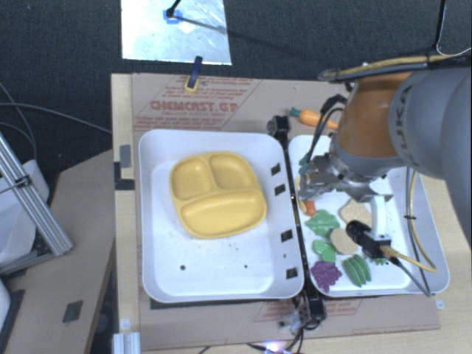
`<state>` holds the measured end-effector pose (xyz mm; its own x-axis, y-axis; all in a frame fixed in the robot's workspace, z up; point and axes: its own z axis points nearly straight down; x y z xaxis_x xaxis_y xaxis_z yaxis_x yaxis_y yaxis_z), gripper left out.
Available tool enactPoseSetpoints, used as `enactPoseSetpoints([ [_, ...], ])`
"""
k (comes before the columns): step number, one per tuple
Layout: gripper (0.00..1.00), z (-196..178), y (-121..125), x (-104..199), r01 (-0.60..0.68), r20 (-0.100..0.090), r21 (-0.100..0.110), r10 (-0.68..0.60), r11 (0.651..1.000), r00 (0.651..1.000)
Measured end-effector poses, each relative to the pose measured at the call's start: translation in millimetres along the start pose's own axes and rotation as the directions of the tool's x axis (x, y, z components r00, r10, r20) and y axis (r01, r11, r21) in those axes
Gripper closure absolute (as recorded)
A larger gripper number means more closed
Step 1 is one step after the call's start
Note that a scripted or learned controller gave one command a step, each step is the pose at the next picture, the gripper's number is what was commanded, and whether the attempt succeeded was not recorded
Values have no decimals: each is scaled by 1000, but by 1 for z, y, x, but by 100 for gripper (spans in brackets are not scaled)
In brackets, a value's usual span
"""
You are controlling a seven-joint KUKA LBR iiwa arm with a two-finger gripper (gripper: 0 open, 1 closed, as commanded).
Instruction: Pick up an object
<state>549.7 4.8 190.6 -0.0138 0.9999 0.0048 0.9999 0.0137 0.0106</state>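
The right bin (435,260) holds several toy foods: a green leaf (322,223), a beige round piece (341,240), a tan bread slice (355,214), purple grapes (327,273), a ribbed green pod (358,269) and a white stick (382,214). My gripper (306,190) hangs low over the left part of this bin, close to the wall between the bins. A small orange-red piece (309,207) lies just below it, above the green leaf. Nothing can be seen held. The grey and orange arm covers the bin's upper middle.
The left bin (158,271) holds a yellow divided plate (217,194). An orange carrot (313,115) lies at the right bin's far edge. Black clips (280,190) line the wall between the bins. A blue and yellow marker (194,74) rests on the cardboard behind.
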Motion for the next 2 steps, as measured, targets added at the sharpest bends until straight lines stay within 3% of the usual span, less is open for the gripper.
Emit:
enactPoseSetpoints([
  [1, 100, 7, -38, 35, -6, 3, 13, 6, 1000, 1000],
  [2, 100, -75, -61, 97, -2, 0, 3, 2, 1000, 1000],
])
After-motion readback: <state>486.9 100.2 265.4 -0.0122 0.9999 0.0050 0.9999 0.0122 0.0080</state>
